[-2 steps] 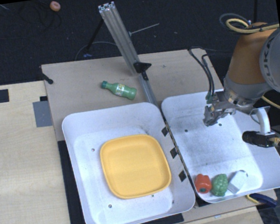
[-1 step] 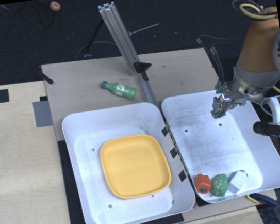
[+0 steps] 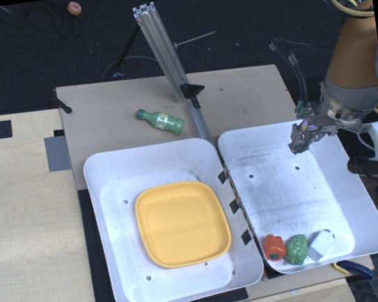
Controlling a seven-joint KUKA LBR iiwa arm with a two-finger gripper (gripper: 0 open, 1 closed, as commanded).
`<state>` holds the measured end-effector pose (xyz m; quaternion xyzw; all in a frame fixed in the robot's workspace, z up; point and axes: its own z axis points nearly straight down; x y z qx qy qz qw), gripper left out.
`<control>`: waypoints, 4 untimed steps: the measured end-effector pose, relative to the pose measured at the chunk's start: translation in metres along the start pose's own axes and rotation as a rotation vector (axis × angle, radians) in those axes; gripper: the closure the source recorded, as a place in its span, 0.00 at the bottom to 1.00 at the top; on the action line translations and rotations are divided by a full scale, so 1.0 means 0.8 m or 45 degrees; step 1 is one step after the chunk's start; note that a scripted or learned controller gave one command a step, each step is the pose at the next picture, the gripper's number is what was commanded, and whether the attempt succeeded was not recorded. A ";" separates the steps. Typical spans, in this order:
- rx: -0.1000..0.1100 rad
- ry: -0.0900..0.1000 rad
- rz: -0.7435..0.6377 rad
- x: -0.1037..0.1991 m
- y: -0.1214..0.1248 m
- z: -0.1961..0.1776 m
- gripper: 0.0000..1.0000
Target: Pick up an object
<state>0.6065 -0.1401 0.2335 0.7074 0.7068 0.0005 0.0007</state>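
Hovering at two o'clock over the right bin [image 3: 334,181], the gripper [image 3: 299,141] is carrying nothing visible, while the red, green and grey objects [image 3: 296,247] are lying huddled at its six o'clock rim.

Yellow plate [image 3: 183,223] in white bin [image 3: 104,194]; green bottle [image 3: 160,121]; red pepper [image 3: 273,246], green lump [image 3: 297,249], orange-banded grey arm [image 3: 355,58].

Green bottle [image 3: 160,121] on bench [image 3: 237,97], metal rail [image 3: 163,45] behind
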 end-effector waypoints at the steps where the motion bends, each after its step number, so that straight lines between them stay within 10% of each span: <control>1: 0.002 0.002 -0.006 0.069 -0.018 -0.011 1.00; 4: 0.005 0.001 -0.005 0.244 -0.066 0.007 1.00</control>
